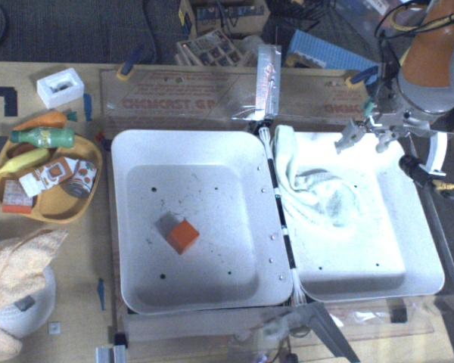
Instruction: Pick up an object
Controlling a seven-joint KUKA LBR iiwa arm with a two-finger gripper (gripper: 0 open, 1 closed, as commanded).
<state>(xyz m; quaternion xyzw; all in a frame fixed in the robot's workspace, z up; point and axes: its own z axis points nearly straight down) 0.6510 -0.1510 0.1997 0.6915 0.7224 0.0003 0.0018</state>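
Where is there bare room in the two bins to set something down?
Left bin: bare floor all around the orange block. Right bin: bare along the near and right sides; crowded at its left and centre, where the white cloth lies.

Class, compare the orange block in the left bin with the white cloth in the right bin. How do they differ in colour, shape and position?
The orange block is bright orange; the white cloth nearly matches its bin. The block is compact and boxy with flat faces, while the cloth is limp, crumpled and spread out. The block sits near the left bin's middle; the cloth lies against the right bin's left wall. Both rest on a bin floor, apart from the gripper.
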